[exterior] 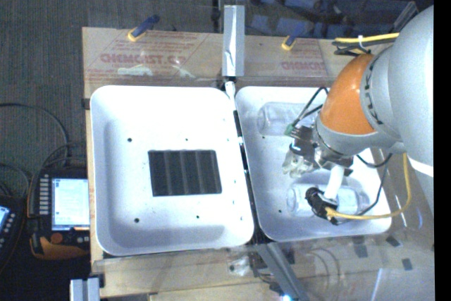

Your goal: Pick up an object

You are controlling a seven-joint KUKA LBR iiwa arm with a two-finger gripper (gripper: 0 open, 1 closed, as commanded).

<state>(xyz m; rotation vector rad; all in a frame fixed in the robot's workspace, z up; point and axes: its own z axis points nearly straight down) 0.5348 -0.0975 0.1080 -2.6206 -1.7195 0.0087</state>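
In the right white bin, a clear plastic bottle lies near the far left corner. A second clear plastic item rests near the front of the same bin. My gripper hangs low between the two, below the orange wrist band. It is close above the bin floor. The arm's body hides much of the bin's right half.
The left white bin has a dark slotted grate in its floor. A metal post stands behind the seam between the bins. A yellow cable loops from the arm over the right bin's front.
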